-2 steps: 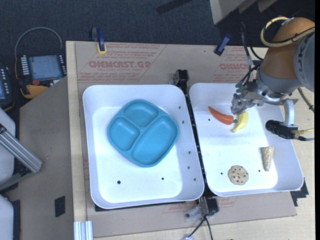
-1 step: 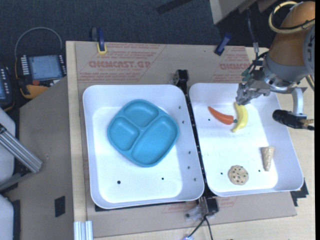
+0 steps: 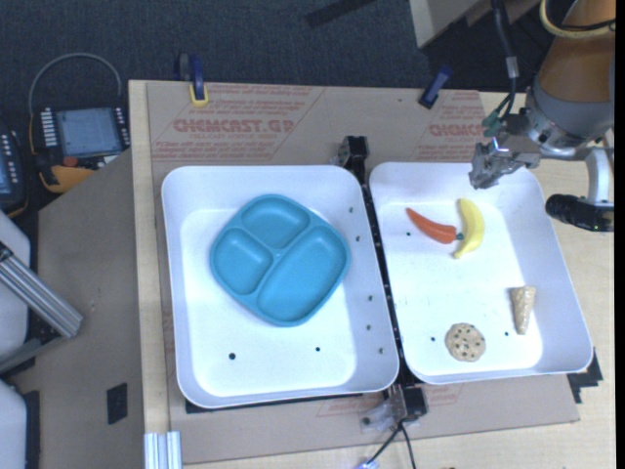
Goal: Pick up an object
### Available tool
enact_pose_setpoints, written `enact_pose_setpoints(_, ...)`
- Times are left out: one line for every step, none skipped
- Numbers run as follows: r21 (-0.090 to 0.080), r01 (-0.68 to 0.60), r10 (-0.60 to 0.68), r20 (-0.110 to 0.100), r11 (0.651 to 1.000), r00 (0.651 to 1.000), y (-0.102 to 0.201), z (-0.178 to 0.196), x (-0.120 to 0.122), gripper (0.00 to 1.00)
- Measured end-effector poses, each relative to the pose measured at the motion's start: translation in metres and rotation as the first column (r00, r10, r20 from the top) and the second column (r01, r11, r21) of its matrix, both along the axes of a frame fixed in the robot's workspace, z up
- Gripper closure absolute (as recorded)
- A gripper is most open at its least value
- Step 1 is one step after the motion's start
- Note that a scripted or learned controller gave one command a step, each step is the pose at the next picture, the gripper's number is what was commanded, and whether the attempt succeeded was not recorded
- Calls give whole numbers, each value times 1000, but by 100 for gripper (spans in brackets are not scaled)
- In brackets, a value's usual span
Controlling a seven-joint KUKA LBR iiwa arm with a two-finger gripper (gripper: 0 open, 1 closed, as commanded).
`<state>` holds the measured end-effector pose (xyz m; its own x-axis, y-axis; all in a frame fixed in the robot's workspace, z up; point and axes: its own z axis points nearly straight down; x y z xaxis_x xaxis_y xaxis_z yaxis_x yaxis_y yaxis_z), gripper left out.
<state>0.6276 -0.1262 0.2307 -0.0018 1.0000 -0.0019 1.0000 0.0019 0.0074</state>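
Note:
The right bin (image 3: 547, 262) holds a yellow banana (image 3: 471, 228), a red chili pepper (image 3: 432, 225) just left of it, a round cookie (image 3: 465, 341) near the front, and a pale cone-shaped pastry (image 3: 523, 308) at the right. My gripper (image 3: 485, 171) hangs over the bin's back edge, just above and behind the banana's top end. Nothing shows between its fingers.
The left bin (image 3: 195, 360) holds a blue divided plate (image 3: 280, 258). A black clamp (image 3: 353, 150) sits between the bins at the back. Cardboard lies under both bins, with a blue clip (image 3: 433, 86) at its far edge.

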Motion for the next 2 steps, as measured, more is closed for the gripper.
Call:
enact_pose_setpoints(0,1,-1,-1,1000,1000,-7,60,2,100)
enact_pose_setpoints(3,0,0,-10,1000,1000,34,55,-33,100)
